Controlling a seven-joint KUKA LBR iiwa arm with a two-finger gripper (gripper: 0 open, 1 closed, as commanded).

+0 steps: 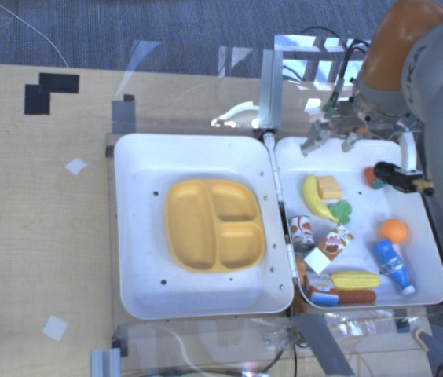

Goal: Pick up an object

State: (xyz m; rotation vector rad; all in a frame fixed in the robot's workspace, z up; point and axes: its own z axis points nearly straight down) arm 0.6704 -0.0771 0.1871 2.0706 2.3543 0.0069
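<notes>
My gripper (331, 138) hangs over the far edge of the right bin (433, 250), open, with nothing between its fingers (313, 142). Just in front of it lie a yellow banana (313, 198) with a tan block (330, 188) against it and a small green piece (341, 209). Further toward the front are an orange ball (393, 230), a blue bottle (393, 266), a corn cob (354, 280), a red sausage (353, 295) and a white cube (316, 260). A small red-orange item (370, 176) sits at the right side.
The left bin (139, 210) holds a yellow divided plate (214, 225). Two small printed packets (302, 228) (334, 243) lie near the divider between the bins. The arm's grey body (441, 93) looms over the right bin's right side.
</notes>
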